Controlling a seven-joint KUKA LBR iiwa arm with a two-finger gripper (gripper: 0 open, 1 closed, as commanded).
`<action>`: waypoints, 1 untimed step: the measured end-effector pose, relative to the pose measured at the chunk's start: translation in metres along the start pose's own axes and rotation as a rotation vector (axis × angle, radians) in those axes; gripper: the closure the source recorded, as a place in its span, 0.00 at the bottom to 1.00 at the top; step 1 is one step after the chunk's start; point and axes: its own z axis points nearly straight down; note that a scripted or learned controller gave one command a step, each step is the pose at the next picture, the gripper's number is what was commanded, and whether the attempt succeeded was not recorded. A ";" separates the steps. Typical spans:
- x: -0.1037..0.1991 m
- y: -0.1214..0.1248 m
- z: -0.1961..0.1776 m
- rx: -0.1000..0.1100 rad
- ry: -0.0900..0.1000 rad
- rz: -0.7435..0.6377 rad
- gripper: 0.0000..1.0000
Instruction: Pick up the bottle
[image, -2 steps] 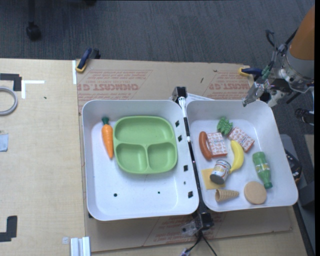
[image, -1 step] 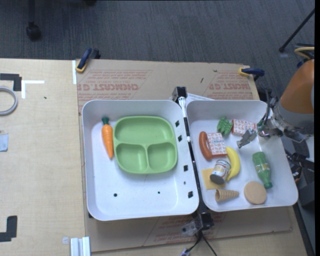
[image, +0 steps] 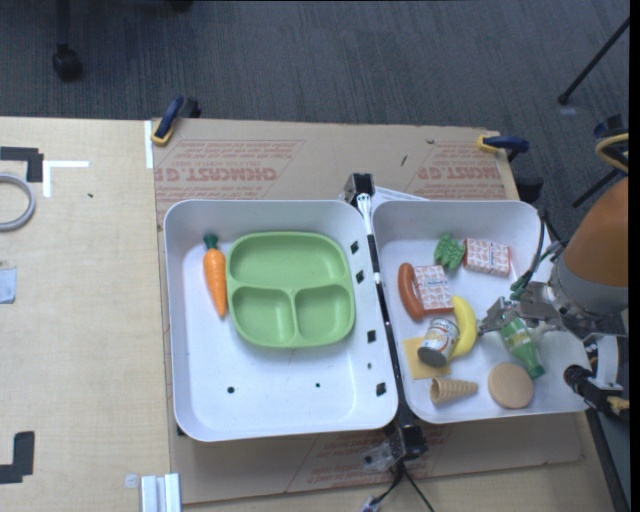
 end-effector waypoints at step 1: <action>0.000 0.001 -0.010 -0.002 -0.001 0.001 1.00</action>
